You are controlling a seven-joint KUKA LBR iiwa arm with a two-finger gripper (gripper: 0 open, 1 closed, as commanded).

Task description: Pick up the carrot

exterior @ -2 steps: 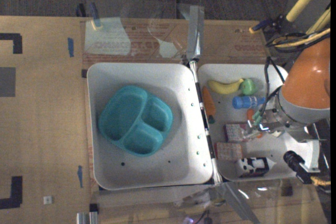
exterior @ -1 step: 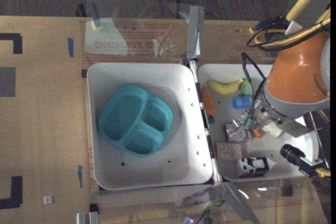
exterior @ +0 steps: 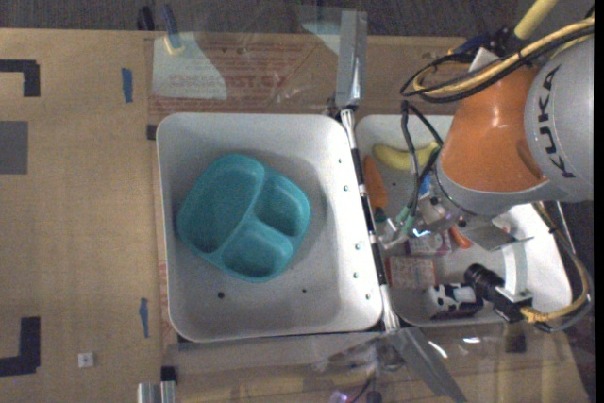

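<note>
The hand [exterior: 415,226] hangs low in the right bin [exterior: 557,283], close to that bin's left wall, and whether it is wide, narrow or holding anything I cannot tell. The carrot [exterior: 375,184] lies just up and to the left of the hand along that wall, with a banana [exterior: 401,156] just beyond it. Further left of the hand, in the left bin [exterior: 189,297] on the desk [exterior: 75,203], sits a teal divided plate [exterior: 244,215].

Grey arm [exterior: 563,123], black KUKA lettering, glossy orange band [exterior: 491,142], black and yellow cables alongside.
</note>
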